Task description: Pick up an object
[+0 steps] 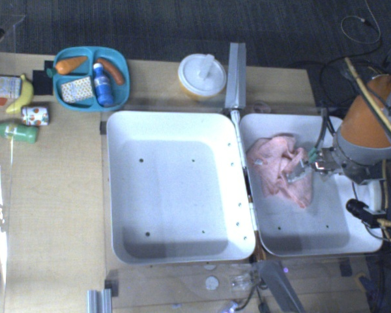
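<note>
across the desk (52, 194), the left bin (173, 188) lay bare; the pink cloth (281, 168) sat crumpled in the right bin (313, 233), within reach. the hand (304, 167) met its right edge, grip impossible to tell.

Pink cloth (281, 169) soft, crumpled, matt; white bins (171, 126) smooth plastic; bench (45, 207) pale wood, matt.

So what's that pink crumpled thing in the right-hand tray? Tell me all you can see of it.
The pink cloth looks like soft fabric, crumpled into a loose heap with folds and paler patches. It lies on the floor of the right bin, in its left half near the wall shared with the other bin. The gripper is down at its right edge, touching the folds; a grip can't be confirmed.
</note>
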Controlling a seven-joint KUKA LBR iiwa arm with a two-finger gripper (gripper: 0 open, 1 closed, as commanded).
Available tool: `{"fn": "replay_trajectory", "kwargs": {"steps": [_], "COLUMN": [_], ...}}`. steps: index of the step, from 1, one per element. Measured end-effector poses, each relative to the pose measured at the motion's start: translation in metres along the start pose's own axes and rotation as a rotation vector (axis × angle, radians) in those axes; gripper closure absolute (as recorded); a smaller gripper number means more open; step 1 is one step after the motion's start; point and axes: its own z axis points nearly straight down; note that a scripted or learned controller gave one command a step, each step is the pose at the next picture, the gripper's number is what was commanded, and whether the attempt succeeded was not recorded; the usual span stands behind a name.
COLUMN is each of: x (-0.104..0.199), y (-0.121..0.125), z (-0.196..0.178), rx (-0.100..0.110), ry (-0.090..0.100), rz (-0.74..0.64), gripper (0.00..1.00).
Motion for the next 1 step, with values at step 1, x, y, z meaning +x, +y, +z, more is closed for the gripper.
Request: {"fn": "replay_trajectory", "kwargs": {"steps": [1], "x": [0.0233], "y": [0.0632], "z": [0.0093], "rx": [-0.009], "ry": [-0.003], "rz": [-0.223], "gripper": [0.00]}}
